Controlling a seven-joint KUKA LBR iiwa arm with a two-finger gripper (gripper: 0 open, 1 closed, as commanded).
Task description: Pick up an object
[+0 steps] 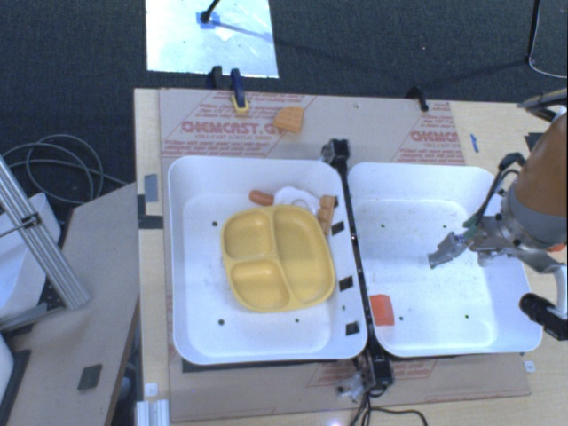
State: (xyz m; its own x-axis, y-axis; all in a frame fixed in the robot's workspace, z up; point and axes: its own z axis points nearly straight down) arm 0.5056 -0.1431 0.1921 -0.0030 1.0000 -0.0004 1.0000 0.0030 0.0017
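Hovering over the right bin (pixel 497 331), the gripper (pixel 444 254) points left from the arm (pixel 541 193) at the picture's right side; its grey tip is small and blurred, so whether the jaws are released or clenched cannot be told, and nothing is visible between them. Below and left of the tip, an orange block (pixel 381 309) lies on the right bin's floor close to its left wall, near the front corner. Across the divider, the left bin (pixel 191 264) holds a yellow sectioned plate (pixel 277 257) near its middle. Just behind the plate lie an orange sausage-shaped piece (pixel 261 198), a small white item (pixel 291 197) and a tan block (pixel 327 211). On the cardboard behind the bins rests a tan waffle-like piece (pixel 288 119).
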